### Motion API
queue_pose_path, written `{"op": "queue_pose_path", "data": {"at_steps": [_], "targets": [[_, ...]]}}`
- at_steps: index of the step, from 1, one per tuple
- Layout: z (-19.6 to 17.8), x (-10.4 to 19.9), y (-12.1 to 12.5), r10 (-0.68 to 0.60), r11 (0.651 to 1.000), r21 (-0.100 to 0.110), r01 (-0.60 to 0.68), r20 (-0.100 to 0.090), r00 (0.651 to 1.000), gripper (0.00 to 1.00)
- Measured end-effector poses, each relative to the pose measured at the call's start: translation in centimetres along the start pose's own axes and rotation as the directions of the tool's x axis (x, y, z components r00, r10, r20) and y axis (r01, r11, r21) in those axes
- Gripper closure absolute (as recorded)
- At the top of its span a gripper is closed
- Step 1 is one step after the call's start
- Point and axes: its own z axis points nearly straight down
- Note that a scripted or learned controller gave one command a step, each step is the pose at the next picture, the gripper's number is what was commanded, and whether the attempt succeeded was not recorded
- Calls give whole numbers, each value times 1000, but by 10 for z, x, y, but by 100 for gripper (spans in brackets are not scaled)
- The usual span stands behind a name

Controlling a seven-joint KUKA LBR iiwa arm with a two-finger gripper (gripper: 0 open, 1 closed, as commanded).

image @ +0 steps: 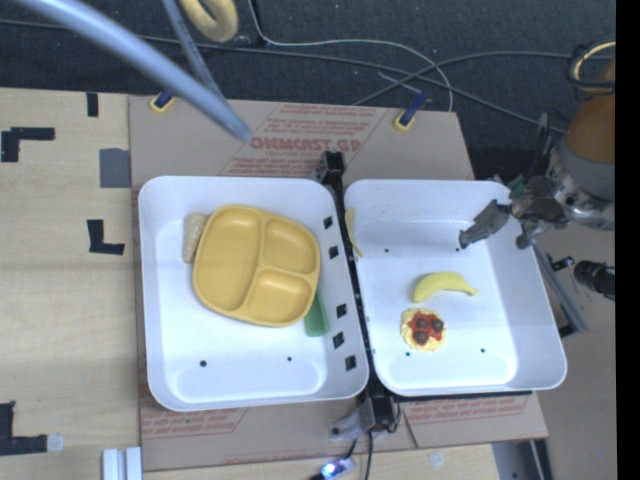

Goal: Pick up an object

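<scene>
Your pincer (497,224) hangs over the upper right part of the right bin (500,368), near that bin's right wall. One dark finger (480,225) juts out to the left and downward over the white floor; the other is tucked close under the wrist, so you cannot tell from here whether the pincer is spread or pressed together. Nothing sits between the fingers. Behind it, the arm (590,158) comes in from the right edge, grey with its orange band up top.

Below and to the left of the pincer, apart from it, lies a banana (444,286), curved, yellow, flat on the bin floor. Just below the banana sits a small yellow tart (424,329) with red and dark bits on top. The two are close but you can see white between them.

Move left across the black clips along the joint between the bins and you reach the left bin (240,383). A yellow tray (256,265) with three compartments lies there, slightly turned. A tan slice (193,236) peeks out from under its left edge, and a green piece (316,318) shows at its lower right edge.

Both bins rest on a cardboard sheet (300,138) with red print, on the wooden surface (60,268).
</scene>
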Motion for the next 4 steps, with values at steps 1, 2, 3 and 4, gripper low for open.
{"op": "queue_pose_path", "data": {"at_steps": [1,2,3,4], "targets": [[-7,1,2,-4,1000,-12,4,3,1000,0],[57,-1,2,-3,1000,-8,3,2,1000,0],[119,6,4,-4,1000,-7,4,2,1000,0],[167,7,5,-5,1000,-15,5,5,1000,0]]}}
